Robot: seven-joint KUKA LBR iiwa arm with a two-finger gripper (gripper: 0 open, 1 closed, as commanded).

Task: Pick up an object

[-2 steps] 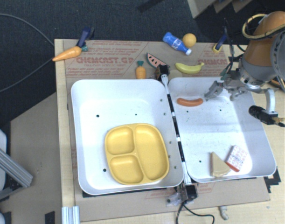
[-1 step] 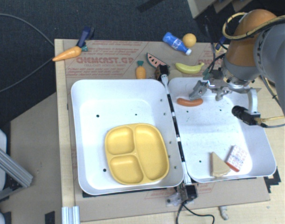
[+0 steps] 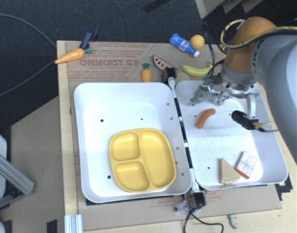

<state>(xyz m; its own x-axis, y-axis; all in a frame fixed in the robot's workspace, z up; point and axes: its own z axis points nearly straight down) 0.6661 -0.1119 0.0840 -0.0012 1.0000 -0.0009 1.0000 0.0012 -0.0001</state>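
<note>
Dark carpet floor (image 3: 36, 13) surrounds the desk (image 3: 65, 130), with a thin cable curving across it at the 10 o'clock corner and a grey metal rail at 8 o'clock. The desk is pale board with red lettering along its far edge. A toy carrot (image 3: 69, 56) lies at its 10 o'clock corner. The left bin (image 3: 90, 101) holds a yellow divided plate (image 3: 142, 158) toward its 5 o'clock side. Behind the bins, at 12 o'clock, sit a small orange toy (image 3: 147, 74), a watermelon slice (image 3: 159, 62), a blue bottle (image 3: 183, 44), a yellow ball (image 3: 197, 41) and a banana (image 3: 197, 71). The right bin (image 3: 265, 164) holds a sausage (image 3: 205, 118) near its upper middle, and a wedge of bread (image 3: 228, 172) just beside a red-and-white packet (image 3: 246, 164) at 5 o'clock. The end effector (image 3: 214, 95) hangs over the right bin's far end, at 1 o'clock from the sausage and apart from it; whether it is apart or together I cannot tell. The grey arm (image 3: 279, 67) enters at 2 o'clock.
</note>
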